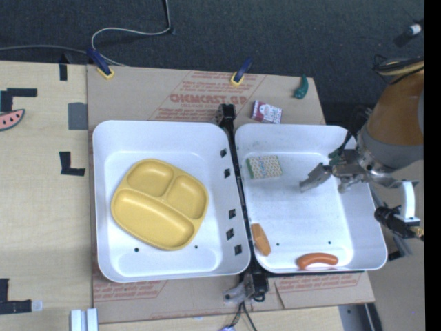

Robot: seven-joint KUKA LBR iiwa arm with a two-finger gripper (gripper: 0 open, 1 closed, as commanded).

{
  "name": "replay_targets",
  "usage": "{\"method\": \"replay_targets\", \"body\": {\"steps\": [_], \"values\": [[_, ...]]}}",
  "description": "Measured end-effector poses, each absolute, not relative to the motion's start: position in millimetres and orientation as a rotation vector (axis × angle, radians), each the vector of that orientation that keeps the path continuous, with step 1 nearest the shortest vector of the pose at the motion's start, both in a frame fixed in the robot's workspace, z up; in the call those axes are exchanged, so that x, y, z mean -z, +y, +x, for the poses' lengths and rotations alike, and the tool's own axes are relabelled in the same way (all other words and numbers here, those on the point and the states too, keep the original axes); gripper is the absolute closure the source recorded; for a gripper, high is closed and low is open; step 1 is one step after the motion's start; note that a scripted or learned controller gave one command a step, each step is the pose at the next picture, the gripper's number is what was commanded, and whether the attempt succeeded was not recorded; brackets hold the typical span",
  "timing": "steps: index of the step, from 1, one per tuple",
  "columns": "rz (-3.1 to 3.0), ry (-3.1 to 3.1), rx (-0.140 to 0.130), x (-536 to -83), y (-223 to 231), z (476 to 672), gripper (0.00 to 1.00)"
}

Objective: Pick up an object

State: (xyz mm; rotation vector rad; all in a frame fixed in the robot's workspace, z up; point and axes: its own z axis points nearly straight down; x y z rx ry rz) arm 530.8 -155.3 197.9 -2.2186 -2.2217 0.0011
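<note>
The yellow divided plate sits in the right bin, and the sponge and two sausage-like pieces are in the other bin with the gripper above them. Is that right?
Not quite. The camera view shows the yellow divided plate in the left bin, not the right. The sponge and the two sausage-like pieces lie in the right bin, where the gripper is.

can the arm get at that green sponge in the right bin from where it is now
Probably yes. The gripper hangs over the right bin, and the green sponge lies flat just beyond it on bare floor, nothing between them or against it.
</note>
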Motion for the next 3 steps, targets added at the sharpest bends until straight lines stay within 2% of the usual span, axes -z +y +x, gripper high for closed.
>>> {"method": "replay_targets", "body": {"steps": [1, 2, 3], "values": [[-2.219, -2.219, -0.002, -141, -125, 483.0, 0.0], [-2.217, -2.221, -0.001, -151, -125, 483.6, 1.0], [-2.217, -2.223, 0.0, -184, -67, 483.9, 1.0]]}}
